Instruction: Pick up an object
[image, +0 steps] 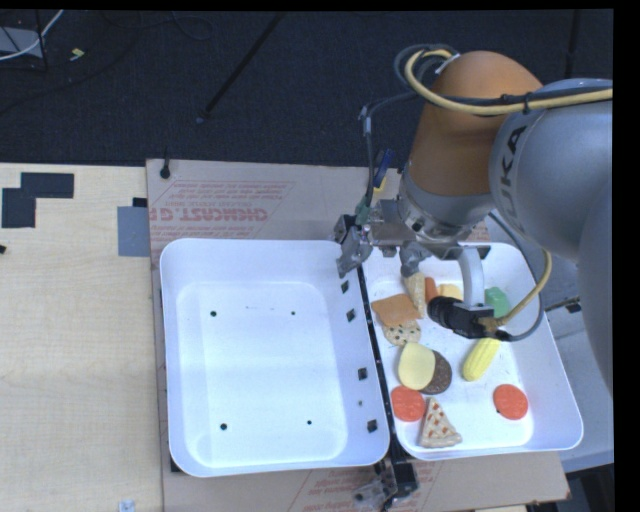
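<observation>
My gripper hangs over the back of the right bin, open, one finger on the left and the other on the right. Just below and between the fingers lie an orange carrot-like piece and a small yellow piece; neither is gripped. A pale wedge and a tan toast slice lie by the left finger. A green piece sits to the right.
Further forward in the right bin lie a speckled cookie, a yellow oval against a dark brown disc, a corn cob, two red discs and a pizza slice. The left bin adjoins it.
</observation>
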